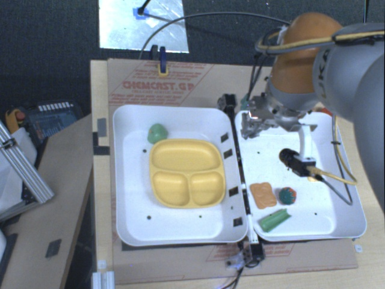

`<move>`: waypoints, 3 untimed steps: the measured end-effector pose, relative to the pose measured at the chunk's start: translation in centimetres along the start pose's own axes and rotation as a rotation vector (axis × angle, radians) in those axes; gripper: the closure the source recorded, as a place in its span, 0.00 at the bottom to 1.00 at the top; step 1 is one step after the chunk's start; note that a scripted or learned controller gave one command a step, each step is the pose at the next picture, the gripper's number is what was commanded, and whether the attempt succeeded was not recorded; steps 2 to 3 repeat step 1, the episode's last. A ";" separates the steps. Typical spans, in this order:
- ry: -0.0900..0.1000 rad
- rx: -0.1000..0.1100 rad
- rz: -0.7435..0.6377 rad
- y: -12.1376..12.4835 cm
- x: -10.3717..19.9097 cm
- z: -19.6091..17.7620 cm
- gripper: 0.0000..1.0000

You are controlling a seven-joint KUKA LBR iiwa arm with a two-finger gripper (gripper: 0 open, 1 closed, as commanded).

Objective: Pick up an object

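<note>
Yellow divided tray [185, 172] sits mid-left bin [129, 179] — landmark for the rest. A small green lump [157, 132] touches the tray's upper-left corner. Right of the tray, across the divider, the right bin [346, 212] holds an orange flat piece [263, 194], a small teal-and-orange ball [287, 195] just beside it, and a green stick [274, 220] below both. The gripper [255, 124] hangs above the right bin's upper-left part, up-right of the tray — cannot tell how it is set. Nothing seen held.
</note>
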State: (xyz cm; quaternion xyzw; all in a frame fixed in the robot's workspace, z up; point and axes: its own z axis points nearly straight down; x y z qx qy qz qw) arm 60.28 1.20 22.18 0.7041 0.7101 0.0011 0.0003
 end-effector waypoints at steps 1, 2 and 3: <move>0.001 0.000 -0.002 0.3 5.2 -1.0 1.00; 0.001 0.000 -0.002 0.3 5.2 -1.0 1.00; 0.001 0.000 -0.002 0.3 5.2 -1.0 1.00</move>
